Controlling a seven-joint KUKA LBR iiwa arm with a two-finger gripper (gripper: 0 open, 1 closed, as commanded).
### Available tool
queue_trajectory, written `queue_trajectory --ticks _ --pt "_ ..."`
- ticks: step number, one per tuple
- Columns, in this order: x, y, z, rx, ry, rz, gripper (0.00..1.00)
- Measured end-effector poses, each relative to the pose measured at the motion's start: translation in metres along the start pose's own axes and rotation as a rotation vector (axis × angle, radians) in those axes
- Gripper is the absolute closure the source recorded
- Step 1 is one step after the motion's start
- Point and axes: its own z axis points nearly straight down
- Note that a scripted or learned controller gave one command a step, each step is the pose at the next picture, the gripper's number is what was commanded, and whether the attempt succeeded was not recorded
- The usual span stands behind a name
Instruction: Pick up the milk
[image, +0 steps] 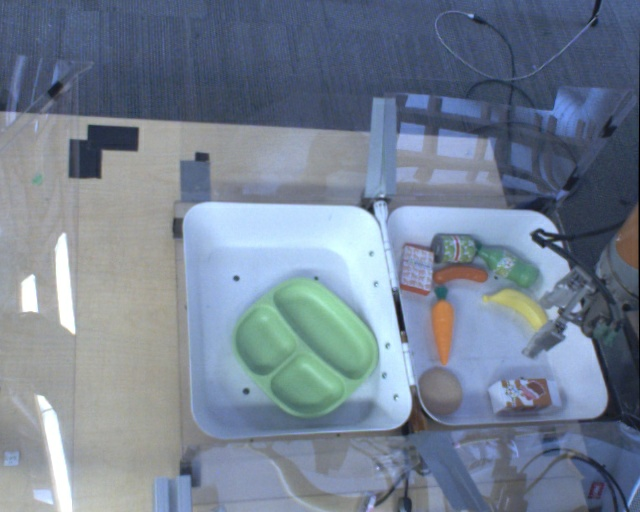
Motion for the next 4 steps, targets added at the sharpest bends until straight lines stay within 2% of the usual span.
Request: queue_trajectory --ticks 1,2,3,4 --pt "0.013 0.038 -0.034 -0.002 -0.003 -0.267 0.0" --pt "0.016 -0.01 0.032 0.0 0.0 -0.554 0.0" --pt "0.005 -0.005 0.06 0.004 -0.037 -0.735 0.0" --pt "0.006 -0.003 0.054 0.001 -0.019 -0.877 0.0"
